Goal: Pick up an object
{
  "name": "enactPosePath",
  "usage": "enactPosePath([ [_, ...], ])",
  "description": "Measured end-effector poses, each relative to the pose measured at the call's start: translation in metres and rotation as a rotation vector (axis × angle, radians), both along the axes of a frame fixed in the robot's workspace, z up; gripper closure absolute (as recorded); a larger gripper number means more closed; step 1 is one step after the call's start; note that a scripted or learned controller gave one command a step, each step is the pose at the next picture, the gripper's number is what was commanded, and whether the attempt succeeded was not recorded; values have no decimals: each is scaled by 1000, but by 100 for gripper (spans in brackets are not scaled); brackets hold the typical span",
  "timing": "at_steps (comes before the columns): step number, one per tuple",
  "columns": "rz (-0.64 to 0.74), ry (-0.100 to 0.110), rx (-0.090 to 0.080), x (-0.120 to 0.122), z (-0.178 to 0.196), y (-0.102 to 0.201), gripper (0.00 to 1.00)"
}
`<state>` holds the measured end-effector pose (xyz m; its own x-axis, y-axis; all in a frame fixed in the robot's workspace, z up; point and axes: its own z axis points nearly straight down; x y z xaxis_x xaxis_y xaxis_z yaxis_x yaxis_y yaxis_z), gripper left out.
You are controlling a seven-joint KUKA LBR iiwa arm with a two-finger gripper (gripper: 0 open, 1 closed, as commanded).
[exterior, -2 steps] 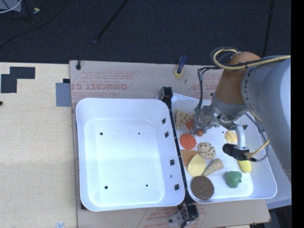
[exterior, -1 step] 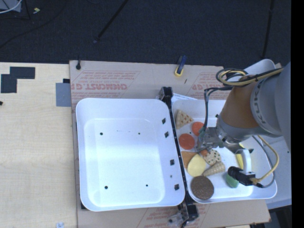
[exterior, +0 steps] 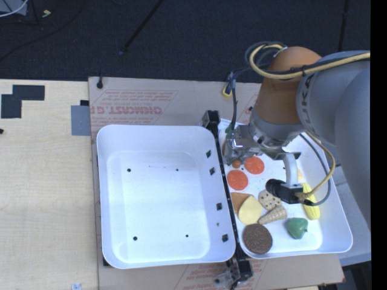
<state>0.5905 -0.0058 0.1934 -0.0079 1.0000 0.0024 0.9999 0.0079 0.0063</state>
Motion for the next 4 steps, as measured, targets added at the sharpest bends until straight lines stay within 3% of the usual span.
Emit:
enactPosePath([
  [1, -3, 6, -2, 44, -6, 60, 100],
  [2, -8, 11, -3, 35, -6, 58, 100],
  [3, -6, 4, -2, 55, 54, 84, 100],
  [4, -8, 15, -4, 25, 13, 77, 100],
])
